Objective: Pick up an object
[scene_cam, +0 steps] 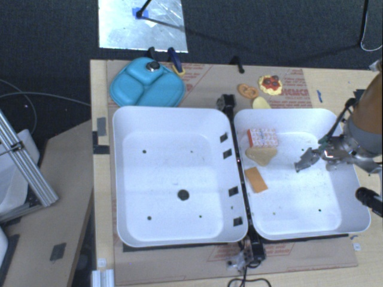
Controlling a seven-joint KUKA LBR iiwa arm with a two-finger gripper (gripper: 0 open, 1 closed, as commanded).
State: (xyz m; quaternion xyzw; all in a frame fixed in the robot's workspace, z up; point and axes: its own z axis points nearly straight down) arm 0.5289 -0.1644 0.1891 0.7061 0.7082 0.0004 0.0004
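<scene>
While the lower edge of the frame shows the cardboard sheet (179, 262) under both bins, with some red print near its bottom edge too small to read, a tangle of cable and a small black fitting (251, 253) sits just below the seam where the bins meet. Above that, the left bin (128, 178) takes up the middle of the frame and carries only a small dark round disc (183, 195) on its floor, so most of its floor is open. Black clips (230, 172) run along the seam between the two bins. On the right bin (299, 226), an orange flat slab (255, 179) lies near the seam, a tan rounded piece (261, 155) sits just above it, and a small box with red and white print (263, 137) touches the tan piece's upper side; its lettering cannot be read. The lower and right parts of this bin's floor are bare. The gripper (304, 161) comes in from the right edge of the frame, low over the bin's middle, well apart from the three items; its dark fingers (309, 156) look spread with nothing between them. Further up, outside the bins, a yellow piece (261, 103), a pretzel-like brown toy (247, 91) and a round red-topped toy (270, 84) lie on the cardboard beside unreadable red print. At upper left sits a blue divided tray (147, 84), and beyond it a grey sheet (141, 15) on the dark carpet
</scene>
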